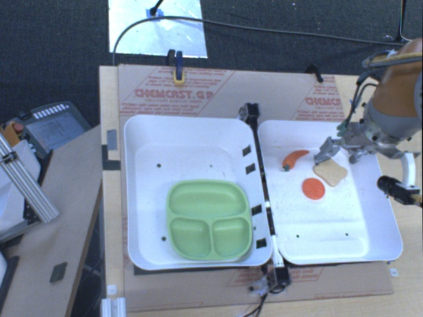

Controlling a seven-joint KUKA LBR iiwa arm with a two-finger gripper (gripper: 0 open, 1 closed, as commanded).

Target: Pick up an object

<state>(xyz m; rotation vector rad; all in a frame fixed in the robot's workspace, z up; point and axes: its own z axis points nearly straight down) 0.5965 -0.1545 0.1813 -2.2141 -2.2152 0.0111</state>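
In the right bin lie three small objects. An orange carrot-shaped piece sits near the bin's back left. A tan slice of bread is to its right, and a round red-orange disc lies just in front of both. My gripper hovers at the bin's back right, right above the bread's far edge. Its two grey fingers stand apart, open, with nothing between them.
The left bin holds a green divided plate at its front. A black ridge separates the two bins. The arm's grey and orange wrist rises at the right edge.
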